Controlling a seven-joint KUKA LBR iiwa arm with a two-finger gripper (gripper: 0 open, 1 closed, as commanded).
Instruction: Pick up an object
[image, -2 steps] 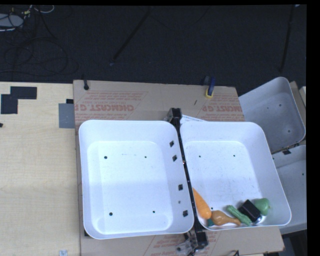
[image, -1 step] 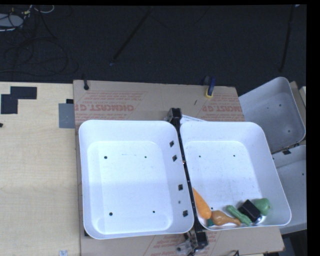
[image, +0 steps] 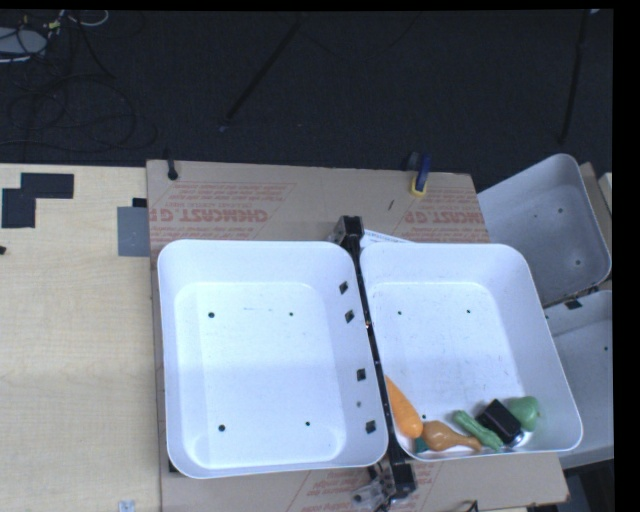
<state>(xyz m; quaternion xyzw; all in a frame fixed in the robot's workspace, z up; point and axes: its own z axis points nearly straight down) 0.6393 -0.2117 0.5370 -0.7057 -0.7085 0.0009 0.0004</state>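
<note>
objects are lying in a little heap in the near corner of the right bin (image: 520, 270). an orange carrot-shaped toy (image: 402, 405) is leaning along the bin's left wall, close to the middle where both bins are meeting. a tan lumpy thing (image: 445, 435) is sitting just beside the toy's lower end. a long green thing (image: 475, 428) is lying next to that and touching it. a black block (image: 499, 420) is resting partly on top of the long green thing, and a round green thing (image: 523, 409) is sitting right behind the block, near the bin's right wall. the left bin (image: 170, 300) is sitting side by side with the right one, and their rims are touching. both bins are resting on a brown cardboard sheet (image: 260, 205) on the bench. a small blue and yellow clamp (image: 421, 172) is gripping the far edge of the cardboard. whether the gripper is open or closed, i cannot tell.
</note>
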